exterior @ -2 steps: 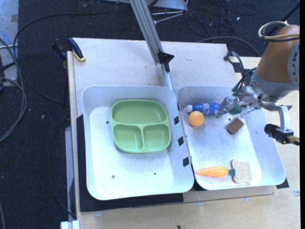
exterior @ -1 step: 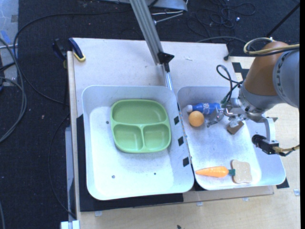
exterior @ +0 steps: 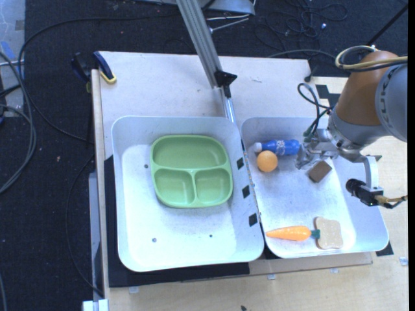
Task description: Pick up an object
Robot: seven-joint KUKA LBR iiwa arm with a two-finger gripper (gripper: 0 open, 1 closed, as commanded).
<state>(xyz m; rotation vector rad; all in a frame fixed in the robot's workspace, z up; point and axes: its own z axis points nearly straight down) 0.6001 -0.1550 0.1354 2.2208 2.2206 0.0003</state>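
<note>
Currently, jaws: gripper sits low in the right bin, at about 1 o'clock of the bin floor; I cannot tell how wide the jaws stand or whether anything is between them.
Nearest target: brown block, just beside the gripper at its 5 o'clock, tilted; looks like it lies on the bin floor, not held.
Other candidates: blue bottle at the gripper's 9 o'clock, lying flat; orange ball touching or just beside the bottle at 7 o'clock of it.
Far items: toy carrot and toast slice at the bin's 6 o'clock, near each other, well apart from the gripper.
Risk 1: a close here likely clips the block's edge and flips it away, as it sits off to the side.
Risk 2: the ball rolls if the bottle is nudged.
Risk 3: cables hang near the wrist; a snag on the bin's rear rim is possible.
Edges: gripper is near the rear wall at 12 o'clock; little room that way.
Open room: bare floor mid-bin toward 6 o'clock.
Left bin: holds green tray; divider rim between the bins lies at 9 o'clock.
</note>
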